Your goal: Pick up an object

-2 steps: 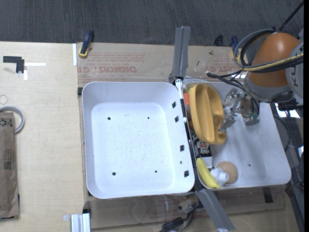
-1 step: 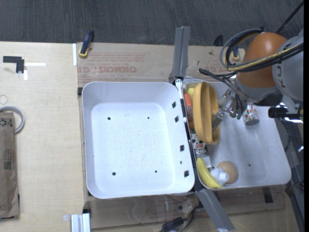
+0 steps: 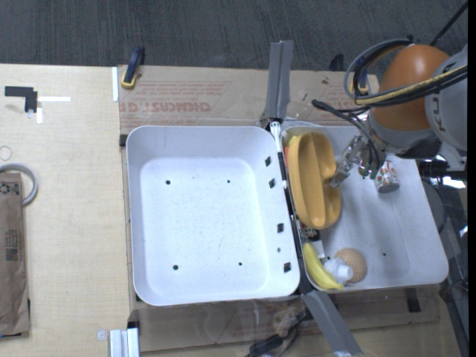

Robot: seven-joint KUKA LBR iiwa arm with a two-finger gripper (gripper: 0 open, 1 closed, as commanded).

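Note:
In the right bin (image 3: 405,266), a long yellow-orange dish (image 3: 312,188) leans against the left wall. A yellow banana (image 3: 317,269) lies at the front left corner, beside a round tan ball (image 3: 352,263) and a small white piece (image 3: 339,273). A small white cup with red marks (image 3: 387,176) sits near the right wall. My gripper (image 3: 351,163) hangs low over the bin, at the right edge of the dish and just left of the cup. The orange wrist band (image 3: 405,88) is above it.
The left bin (image 3: 141,199) adjoins the right one along a grey divider (image 3: 280,88). On the bench to the left lie a brown paper bag (image 3: 12,251), a black part (image 3: 21,94) and a blue-and-yellow tool (image 3: 133,67). Black cables (image 3: 372,58) loop near the arm.

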